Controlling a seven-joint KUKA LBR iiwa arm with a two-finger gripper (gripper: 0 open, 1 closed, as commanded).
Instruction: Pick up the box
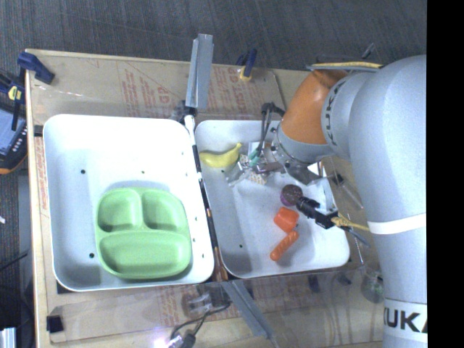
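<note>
Dark carpet surrounds a plywood table (109, 85) that carries two shallow white bins side by side. Reaching in from the right, the grey arm (384, 158) with its orange band bends over the right bin (250, 256). Within the left bin (65, 151) lies a green divided tray (141, 232), toward its near side. At the far left corner of the right bin, the gripper (255, 159) hangs low just beside a yellow banana (221, 156); whether its fingers are apart or together I cannot tell. An orange-red box (286, 219), the task's thing, rests on the floor of the right bin near its middle, apart from the gripper. Just below it lies an orange carrot (283, 246), tilted. A small dark round object (291, 193) sits just above the box
</note>
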